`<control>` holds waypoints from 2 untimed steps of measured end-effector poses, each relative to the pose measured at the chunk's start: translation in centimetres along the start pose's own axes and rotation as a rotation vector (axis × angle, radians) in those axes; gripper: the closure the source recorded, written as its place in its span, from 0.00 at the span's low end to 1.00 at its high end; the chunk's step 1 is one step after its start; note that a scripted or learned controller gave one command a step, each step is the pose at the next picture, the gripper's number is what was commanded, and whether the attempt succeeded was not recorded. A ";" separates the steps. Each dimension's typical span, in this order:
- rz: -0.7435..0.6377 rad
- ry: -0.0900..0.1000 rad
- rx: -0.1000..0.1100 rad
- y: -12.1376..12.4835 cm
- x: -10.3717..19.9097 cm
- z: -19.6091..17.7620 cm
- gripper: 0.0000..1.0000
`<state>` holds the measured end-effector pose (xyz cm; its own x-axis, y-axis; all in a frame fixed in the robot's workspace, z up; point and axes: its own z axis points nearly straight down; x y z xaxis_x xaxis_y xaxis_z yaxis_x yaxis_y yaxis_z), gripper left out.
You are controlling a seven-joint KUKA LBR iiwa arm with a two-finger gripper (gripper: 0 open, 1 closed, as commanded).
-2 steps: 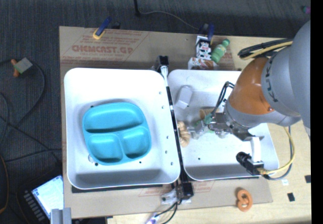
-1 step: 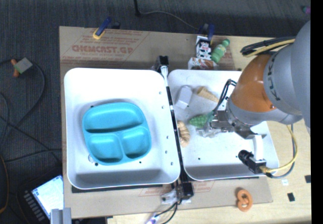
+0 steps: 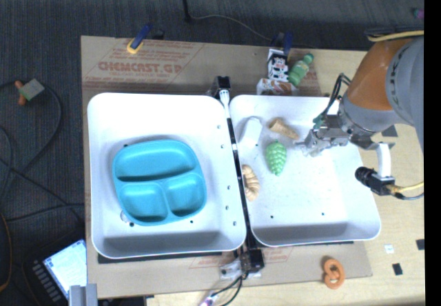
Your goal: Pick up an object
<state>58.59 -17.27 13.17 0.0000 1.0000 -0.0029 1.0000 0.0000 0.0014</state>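
right bin (image 3: 344,225), end effector (image 3: 315,146) mid-floor

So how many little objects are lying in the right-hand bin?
3: a green ridged piece near the middle, a tan block just above it, and a tan braided piece against the left wall. Something may hide beneath the arm.

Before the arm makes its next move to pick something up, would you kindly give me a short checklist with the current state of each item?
1. Graspable objects lie in the right bin: green toy, tan piece, tan piece by the divider. Ok.
2. Gripper is over the right bin. Ok.
3. Gripper is directly above an object: not ok, it sits right of the green toy.
4. Something is held already: cannot tell.
5. Blue tray lies apart in the left bin. Ok.
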 end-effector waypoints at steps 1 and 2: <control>0.000 0.001 0.002 0.0 0.0 0.0 0.00; 0.001 0.001 -0.005 -5.4 4.5 4.4 0.00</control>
<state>53.16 -12.81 8.78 0.0009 1.0000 -0.0023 1.0000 -0.0009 0.0067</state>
